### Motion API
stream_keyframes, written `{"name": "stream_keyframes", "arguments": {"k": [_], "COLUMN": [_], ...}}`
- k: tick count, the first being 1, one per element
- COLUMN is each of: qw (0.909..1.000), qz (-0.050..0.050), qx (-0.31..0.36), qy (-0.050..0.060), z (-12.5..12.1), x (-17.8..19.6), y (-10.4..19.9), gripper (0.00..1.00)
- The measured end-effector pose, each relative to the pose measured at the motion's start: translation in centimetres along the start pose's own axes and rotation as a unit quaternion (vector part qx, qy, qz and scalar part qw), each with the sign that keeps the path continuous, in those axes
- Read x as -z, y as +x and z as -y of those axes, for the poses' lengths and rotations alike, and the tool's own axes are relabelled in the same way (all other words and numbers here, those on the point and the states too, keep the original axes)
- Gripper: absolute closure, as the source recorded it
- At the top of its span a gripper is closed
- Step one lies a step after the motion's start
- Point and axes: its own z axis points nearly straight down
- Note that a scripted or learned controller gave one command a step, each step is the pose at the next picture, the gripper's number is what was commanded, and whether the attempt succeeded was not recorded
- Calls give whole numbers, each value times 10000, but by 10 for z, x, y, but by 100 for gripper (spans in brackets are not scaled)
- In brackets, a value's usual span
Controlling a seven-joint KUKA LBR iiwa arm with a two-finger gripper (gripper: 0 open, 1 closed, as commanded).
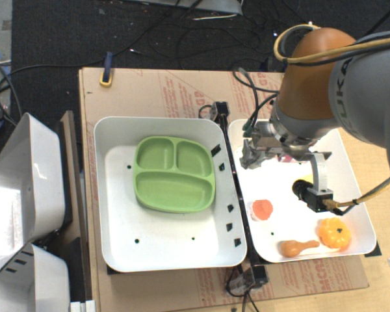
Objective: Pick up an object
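Right bin (pixel 351 155): gripper (pixel 252 153) low over floor (finger state unclear), nothing visibly held.

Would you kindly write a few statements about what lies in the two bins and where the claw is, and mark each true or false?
1. The green divided plate lies in the left bin. True.
2. The orange pumpkin-like toy sits on the green plate. False: it lies in the right bin, near its front right corner.
3. The claw hangs over the right bin. True.
4. The pinkish-red round piece lies in the left bin. False: it is in the right bin.
5. The tan gourd-shaped piece lies beside the pumpkin-like toy. True.
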Motion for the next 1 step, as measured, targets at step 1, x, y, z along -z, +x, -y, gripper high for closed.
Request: {"name": "stream_keyframes", "arguments": {"k": [1], "qw": [10000], "qz": [-1], "qx": [0], "qy": [0], "z": [-5], "x": [6], "y": [50], "gripper": [100]}}
